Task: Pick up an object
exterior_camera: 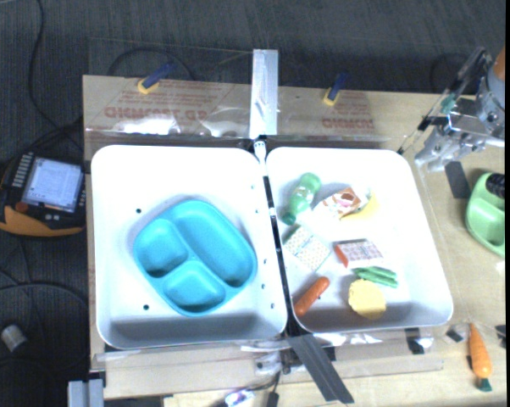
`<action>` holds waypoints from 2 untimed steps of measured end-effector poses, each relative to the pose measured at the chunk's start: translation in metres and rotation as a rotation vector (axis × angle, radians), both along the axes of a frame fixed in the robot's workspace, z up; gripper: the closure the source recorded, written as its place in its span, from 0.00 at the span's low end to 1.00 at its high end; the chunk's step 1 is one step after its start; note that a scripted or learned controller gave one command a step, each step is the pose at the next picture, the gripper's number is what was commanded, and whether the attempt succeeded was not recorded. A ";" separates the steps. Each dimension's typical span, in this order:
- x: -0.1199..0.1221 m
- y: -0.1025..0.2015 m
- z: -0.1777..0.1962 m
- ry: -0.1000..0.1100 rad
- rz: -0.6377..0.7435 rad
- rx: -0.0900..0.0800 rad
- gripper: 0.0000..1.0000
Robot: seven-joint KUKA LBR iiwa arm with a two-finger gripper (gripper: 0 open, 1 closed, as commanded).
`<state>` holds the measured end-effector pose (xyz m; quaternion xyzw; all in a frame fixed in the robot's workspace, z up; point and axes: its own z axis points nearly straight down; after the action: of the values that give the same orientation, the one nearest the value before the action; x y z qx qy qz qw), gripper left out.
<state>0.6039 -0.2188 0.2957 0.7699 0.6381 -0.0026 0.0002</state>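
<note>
White plastic makes up both bins: the left bin holds a blue divided tray, and the right bin holds the small things a pick could aim at.

In the camera view, the gripper hangs at the upper right, outside the right bin's far corner and over the bare bench. Its metal parts are small and blurred here, so I cannot tell how it stands or whether it carries anything; nothing plainly shows in it.

Every candidate lies down and to the view's left of the gripper. Nearest is a green bottle, its long axis slanting from upper right to lower left, close by the wall shared by the bins. Beside it is a white and yellow packet. Farther off sit a patterned card, a red-printed card, a green pod, a yellow block and an orange carrot, which slants the same way as the bottle.

The reach probably has to go inward over the rim, then down.
</note>
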 end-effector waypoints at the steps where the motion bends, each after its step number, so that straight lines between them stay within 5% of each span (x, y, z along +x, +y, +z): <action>1: -0.048 0.027 -0.033 0.001 -0.059 0.001 1.00; 2: -0.017 0.108 -0.036 0.000 -0.217 0.002 1.00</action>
<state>0.5868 -0.1110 0.2598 0.8345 0.5509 -0.0020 -0.0010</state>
